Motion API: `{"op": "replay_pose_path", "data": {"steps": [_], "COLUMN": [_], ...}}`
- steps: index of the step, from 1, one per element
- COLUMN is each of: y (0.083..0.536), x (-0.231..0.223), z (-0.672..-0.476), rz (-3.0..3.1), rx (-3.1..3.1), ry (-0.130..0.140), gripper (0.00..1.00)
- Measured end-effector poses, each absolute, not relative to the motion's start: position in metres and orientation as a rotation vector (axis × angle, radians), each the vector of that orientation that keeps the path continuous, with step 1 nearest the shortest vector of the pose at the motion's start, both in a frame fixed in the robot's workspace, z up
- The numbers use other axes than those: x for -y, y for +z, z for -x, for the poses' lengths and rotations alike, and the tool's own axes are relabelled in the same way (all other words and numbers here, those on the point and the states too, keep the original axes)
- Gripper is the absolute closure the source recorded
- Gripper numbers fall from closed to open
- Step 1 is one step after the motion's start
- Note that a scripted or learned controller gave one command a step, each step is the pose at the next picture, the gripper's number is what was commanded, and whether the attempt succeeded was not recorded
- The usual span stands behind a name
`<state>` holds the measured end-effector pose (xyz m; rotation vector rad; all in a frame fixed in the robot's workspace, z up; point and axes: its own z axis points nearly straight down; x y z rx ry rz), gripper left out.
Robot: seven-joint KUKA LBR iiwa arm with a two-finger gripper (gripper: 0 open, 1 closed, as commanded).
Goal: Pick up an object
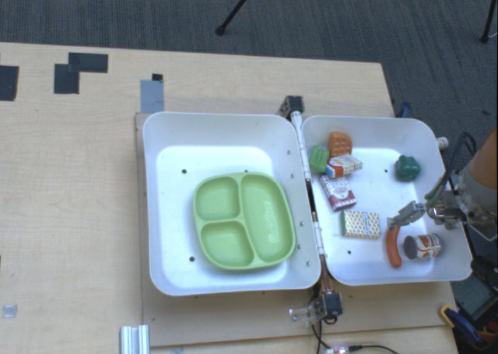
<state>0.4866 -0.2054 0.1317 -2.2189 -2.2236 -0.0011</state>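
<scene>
At the near right edge of the right bin (373, 271) the gripper (424, 212) hangs low with fingers spread apart and nothing between them, just above the small can (424, 247) and the red sausage (394, 249) that lie touching; a closing pinch there could catch both or nudge the can against the bin wall. Farther in sit a patterned packet (361, 224), a wrapped snack (340, 196), a carton (343, 166), an orange block (339, 143) and green toys (406, 167), tightly clustered; the left bin (167, 189) holds a green divided plate (243, 221)
</scene>
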Motion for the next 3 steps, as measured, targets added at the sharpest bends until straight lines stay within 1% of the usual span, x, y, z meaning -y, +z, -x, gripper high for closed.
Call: {"op": "replay_pose_path", "data": {"steps": [1, 2, 3], "y": [0.088, 0.102, 0.214], "x": [0.167, 0.165, 0.101], "z": [-0.489, -0.493, -0.488], "rz": [2.224, 2.222, 2.219], "rx": [2.230, 2.233, 2.230], "ry": [-0.007, -0.022, -0.007], "gripper": [0.00, 1.00, 1.00]}}
